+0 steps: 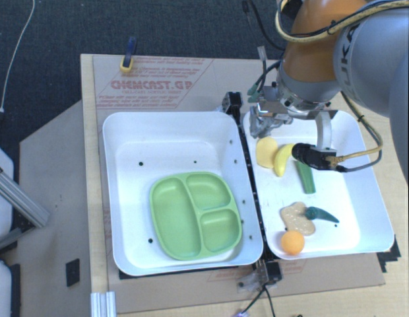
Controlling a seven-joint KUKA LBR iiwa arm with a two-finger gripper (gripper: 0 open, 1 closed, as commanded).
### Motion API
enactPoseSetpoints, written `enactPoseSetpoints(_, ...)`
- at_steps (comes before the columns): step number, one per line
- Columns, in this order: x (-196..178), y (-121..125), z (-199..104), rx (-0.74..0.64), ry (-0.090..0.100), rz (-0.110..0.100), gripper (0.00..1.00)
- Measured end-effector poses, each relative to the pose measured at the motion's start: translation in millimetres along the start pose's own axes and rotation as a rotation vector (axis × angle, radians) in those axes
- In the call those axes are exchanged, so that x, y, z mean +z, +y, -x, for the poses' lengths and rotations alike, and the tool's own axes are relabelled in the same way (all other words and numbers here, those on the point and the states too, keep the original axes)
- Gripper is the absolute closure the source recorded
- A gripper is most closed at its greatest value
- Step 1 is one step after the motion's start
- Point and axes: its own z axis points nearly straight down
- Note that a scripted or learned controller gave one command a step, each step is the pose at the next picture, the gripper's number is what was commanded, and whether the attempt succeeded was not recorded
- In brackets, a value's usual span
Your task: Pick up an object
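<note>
My gripper (290, 136) hangs over the back left part of the right bin (363, 177), open, its two grey fingers spread wide. Just below and between them lie a yellow lemon (265, 152) and a yellow banana (282, 160), with nothing held. A green cucumber (306, 177) lies beside the banana, under the right finger. Nearer the front of the bin are a beige lumpy piece (297, 217), a teal pepper (321, 214) and an orange (293, 242).
The left bin (125, 144) holds a green divided plate (194, 213). The black divider between the bins (247, 170) runs just left of the lemon. A yellow-and-blue clamp (128, 57) sits on the board behind the bins.
</note>
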Motion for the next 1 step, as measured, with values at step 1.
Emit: enactPoseSetpoints(1,-2.9,-0.1,-52.0,0.000,-0.001,0.005,1.00)
